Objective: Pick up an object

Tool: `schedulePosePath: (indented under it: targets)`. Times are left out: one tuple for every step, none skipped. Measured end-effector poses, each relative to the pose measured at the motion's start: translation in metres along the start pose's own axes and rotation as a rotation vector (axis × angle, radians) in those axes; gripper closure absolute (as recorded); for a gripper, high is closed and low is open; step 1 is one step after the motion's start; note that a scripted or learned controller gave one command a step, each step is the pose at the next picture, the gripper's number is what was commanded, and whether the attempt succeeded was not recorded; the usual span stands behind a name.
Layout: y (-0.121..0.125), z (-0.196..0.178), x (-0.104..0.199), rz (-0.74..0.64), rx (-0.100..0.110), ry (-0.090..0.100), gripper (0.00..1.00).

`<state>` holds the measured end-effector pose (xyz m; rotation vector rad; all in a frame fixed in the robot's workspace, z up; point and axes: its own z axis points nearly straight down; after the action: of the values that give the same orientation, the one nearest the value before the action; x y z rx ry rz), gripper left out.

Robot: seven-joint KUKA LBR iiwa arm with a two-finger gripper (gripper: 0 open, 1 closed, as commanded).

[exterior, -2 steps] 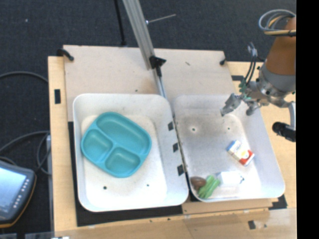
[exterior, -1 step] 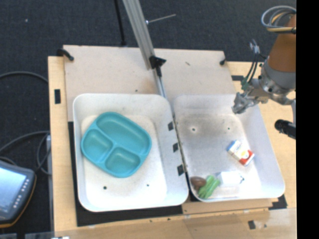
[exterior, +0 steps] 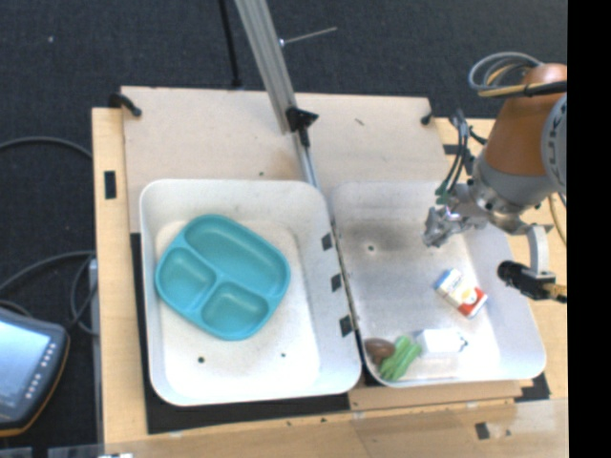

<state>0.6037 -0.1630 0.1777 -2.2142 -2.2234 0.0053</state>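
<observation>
Dark carpet surrounds our bench [exterior: 191,132], a pale board that carries two shallow white bins side by side. We see the left bin [exterior: 296,351] holding a teal divided plate [exterior: 221,275], which lies flat and fills much of its floor. A slanted metal rail [exterior: 270,60] crosses the top of the view and ends near the seam between the bins.

Our arm [exterior: 523,146] reaches in from the right over the right bin [exterior: 382,246]. Its gripper [exterior: 439,225] hangs above the bare upper part of that bin, and we see nothing between its tips; whether it is spread or closed we cannot tell from this angle.

The candidates for picking all lie toward the near end of the right bin, well apart from the gripper. A small carton [exterior: 460,292], white with red and blue, lies tilted near the right wall. A clear packet [exterior: 441,341] rests just beside a green piece [exterior: 403,358], which touches a brown lump [exterior: 380,349] in the near-left corner.

We judge the risks as these: the corner cluster is crowded, so a descent there could nudge neighbours or strike the wall; the carton's tilt could make it slip; the clear packet may be hard to grip.
</observation>
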Motion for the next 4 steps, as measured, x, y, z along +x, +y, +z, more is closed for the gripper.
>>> schedulePosePath:
  targets:
    - [-0.018,-0.004,0.031,0.0,-0.005,-0.001,1.0]
    - [-0.072,-0.021,0.06,0.005,-0.004,-0.001,1.0]
    - [-0.084,-0.023,0.097,-0.001,-0.006,0.001,1.0]
    - [-0.083,-0.023,0.131,-0.002,-0.006,0.002,1.0]
